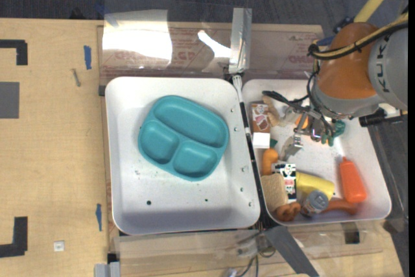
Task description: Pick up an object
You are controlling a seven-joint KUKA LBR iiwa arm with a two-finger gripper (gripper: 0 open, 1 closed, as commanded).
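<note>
My gripper (295, 141) hangs low over the middle of the right bin (382, 201), below the orange wrist band. Just to its left lie a white cube (260, 140) and a brown packet (260, 116). Below it are a small orange piece (270, 157), a black-and-white patterned item (286, 172) and a yellow object (316, 183). An orange bottle (352, 181) lies to the lower right. Nothing visibly sits in the gripper.
The left bin (130, 204) holds a teal divided plate (185, 136). A tan sponge (273, 190), a grey cap (316, 201) and a long orange item (337, 206) crowd the right bin's front edge. A green item (338, 129) sits beside the wrist.
</note>
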